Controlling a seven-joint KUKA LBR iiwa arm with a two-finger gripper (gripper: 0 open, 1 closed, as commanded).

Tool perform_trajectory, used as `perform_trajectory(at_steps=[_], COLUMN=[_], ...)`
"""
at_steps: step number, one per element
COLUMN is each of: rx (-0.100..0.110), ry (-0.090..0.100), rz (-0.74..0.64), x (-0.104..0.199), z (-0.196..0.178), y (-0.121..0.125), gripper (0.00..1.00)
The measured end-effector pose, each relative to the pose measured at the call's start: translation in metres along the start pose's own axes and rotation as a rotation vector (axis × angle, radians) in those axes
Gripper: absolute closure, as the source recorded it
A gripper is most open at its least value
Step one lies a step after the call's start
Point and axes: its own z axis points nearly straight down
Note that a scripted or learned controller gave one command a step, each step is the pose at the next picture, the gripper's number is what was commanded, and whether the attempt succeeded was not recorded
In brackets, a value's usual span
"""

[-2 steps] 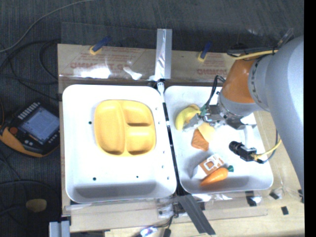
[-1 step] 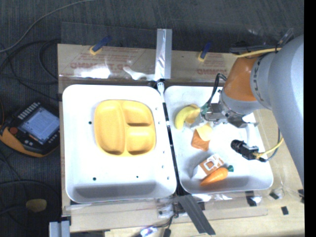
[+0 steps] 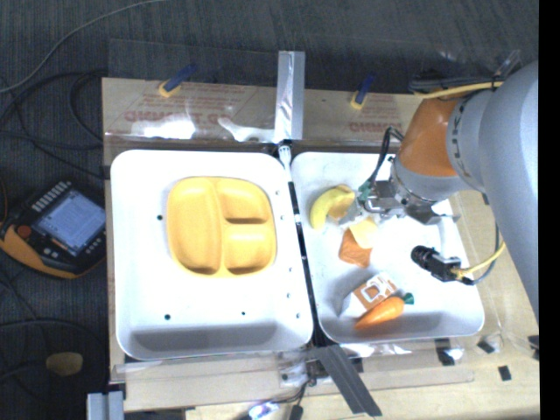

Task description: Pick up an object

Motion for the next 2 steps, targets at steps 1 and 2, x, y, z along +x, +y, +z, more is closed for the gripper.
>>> perform_trajectory(at_steps=[1,2], rx=[0.008,0.010], ry=[0.005,0.007], rz=[0.017,0.133], x=[0.034,0.051], z=[-0.077,-0.076], y=[0.006,-0.005], gripper=[1.00,1.00])
